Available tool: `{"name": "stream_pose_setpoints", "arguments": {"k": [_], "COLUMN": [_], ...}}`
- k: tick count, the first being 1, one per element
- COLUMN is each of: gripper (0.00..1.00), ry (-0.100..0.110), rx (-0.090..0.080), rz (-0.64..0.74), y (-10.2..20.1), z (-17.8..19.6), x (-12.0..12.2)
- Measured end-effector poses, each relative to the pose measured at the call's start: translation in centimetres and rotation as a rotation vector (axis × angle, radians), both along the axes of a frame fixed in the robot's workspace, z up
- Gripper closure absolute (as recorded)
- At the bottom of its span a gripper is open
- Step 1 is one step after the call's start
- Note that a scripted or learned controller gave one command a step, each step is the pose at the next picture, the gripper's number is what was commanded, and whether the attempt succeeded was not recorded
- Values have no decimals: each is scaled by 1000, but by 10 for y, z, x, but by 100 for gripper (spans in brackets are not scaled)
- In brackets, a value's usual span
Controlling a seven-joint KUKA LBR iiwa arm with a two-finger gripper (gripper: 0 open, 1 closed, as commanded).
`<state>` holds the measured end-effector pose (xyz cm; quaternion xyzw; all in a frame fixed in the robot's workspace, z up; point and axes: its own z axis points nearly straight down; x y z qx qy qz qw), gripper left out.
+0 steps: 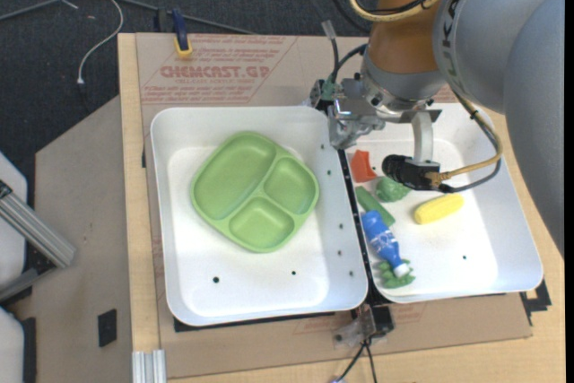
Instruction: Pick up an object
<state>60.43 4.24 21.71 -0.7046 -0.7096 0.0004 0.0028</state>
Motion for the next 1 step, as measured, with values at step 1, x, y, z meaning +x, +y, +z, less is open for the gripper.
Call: {"name": "stream_pose_setpoints", "arguments": {"k": [1], "gripper": [100], "ry": [-4], "rx": [-2], "rz": [-2], "y": [44], "z": [3], "x": [0]}}
